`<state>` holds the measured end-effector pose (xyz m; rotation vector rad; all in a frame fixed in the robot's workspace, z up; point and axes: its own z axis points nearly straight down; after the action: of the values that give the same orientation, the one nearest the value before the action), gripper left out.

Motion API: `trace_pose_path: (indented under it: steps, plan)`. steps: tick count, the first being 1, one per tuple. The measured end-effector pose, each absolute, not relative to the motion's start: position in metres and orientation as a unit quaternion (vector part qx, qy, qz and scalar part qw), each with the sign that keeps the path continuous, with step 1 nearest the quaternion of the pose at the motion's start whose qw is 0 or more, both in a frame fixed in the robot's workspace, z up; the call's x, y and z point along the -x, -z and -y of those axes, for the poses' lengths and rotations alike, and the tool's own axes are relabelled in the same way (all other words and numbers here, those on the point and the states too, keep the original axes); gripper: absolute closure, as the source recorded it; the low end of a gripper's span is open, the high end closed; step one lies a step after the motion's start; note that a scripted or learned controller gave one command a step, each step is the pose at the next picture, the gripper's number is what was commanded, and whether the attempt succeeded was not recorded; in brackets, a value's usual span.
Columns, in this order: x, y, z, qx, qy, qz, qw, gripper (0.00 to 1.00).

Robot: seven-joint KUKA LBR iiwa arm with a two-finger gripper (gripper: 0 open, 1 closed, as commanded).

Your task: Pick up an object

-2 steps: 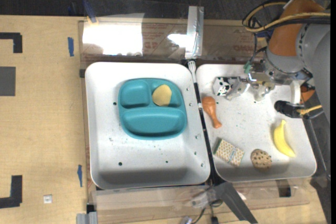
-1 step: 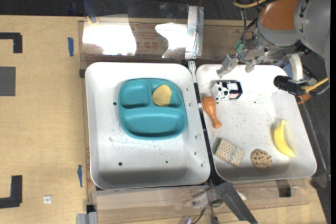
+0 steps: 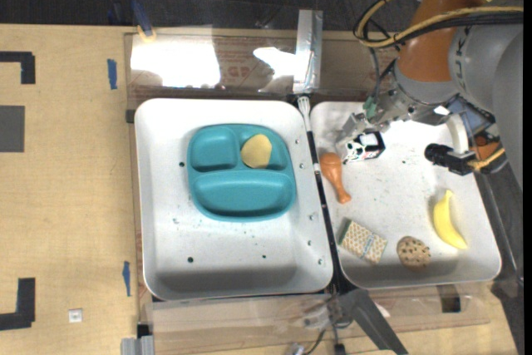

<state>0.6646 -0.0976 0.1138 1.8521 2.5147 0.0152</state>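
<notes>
The gripper [image 3: 370, 114], its opening impossible to tell, hangs at the right bin's [image 3: 490, 262] far-left corner over a small black-and-white toy [image 3: 363, 147], probably light and rigid; grasp its midsection.

The gripper [image 3: 371, 114] hangs low at the far side of the right bin [image 3: 486, 262], just above a black-and-white toy [image 3: 363, 148]. An orange drumstick [image 3: 335, 176], patterned cracker [image 3: 362, 240], cookie [image 3: 413, 251] and banana [image 3: 448, 220] lie nearby. The left bin [image 3: 158, 262] holds a teal tray [image 3: 240, 172] bearing a yellow piece [image 3: 256, 150].

Grey arm [image 3: 490, 62], orange band [image 3: 436, 33], looping black-yellow cables [image 3: 391, 12].
</notes>
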Motion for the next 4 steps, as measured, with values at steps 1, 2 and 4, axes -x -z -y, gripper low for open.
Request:
trace_pose_path:
  steps: [1, 2, 4]
  plan:
    - [-0.641, -0.099, 0.109, -0.502, -0.0020, -0.865, 0.004, 0.00]
    - [-0.669, -0.190, 0.037, -0.285, -0.0024, -0.959, 0.006, 0.00]
    - [-0.555, -0.186, 0.081, -0.288, -0.0002, -0.958, 0.001, 0.00]
